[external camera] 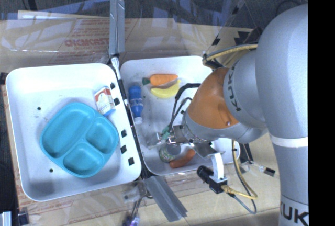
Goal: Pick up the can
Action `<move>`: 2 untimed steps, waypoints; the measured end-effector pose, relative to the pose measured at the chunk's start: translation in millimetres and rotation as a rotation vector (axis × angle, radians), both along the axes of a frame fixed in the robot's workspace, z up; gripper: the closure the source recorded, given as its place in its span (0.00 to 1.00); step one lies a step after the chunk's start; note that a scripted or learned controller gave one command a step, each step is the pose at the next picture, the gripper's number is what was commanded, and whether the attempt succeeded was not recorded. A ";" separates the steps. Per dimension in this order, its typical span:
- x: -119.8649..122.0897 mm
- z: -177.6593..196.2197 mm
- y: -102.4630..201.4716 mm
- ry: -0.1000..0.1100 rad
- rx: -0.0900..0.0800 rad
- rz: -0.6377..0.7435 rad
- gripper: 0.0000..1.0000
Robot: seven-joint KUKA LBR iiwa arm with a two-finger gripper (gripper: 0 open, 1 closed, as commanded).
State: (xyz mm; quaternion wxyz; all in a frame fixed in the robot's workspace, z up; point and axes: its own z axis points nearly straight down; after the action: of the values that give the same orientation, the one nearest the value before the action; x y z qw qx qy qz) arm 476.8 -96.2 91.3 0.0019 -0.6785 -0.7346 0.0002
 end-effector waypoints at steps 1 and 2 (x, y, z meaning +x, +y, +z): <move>0.7 9.4 0.2 0.001 0.001 0.004 1.00; 0.2 0.7 -55.1 -0.004 -0.002 0.176 1.00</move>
State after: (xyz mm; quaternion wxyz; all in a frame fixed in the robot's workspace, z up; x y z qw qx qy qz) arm 477.0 -151.3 91.9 -0.0003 -0.6113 -0.7914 -0.0002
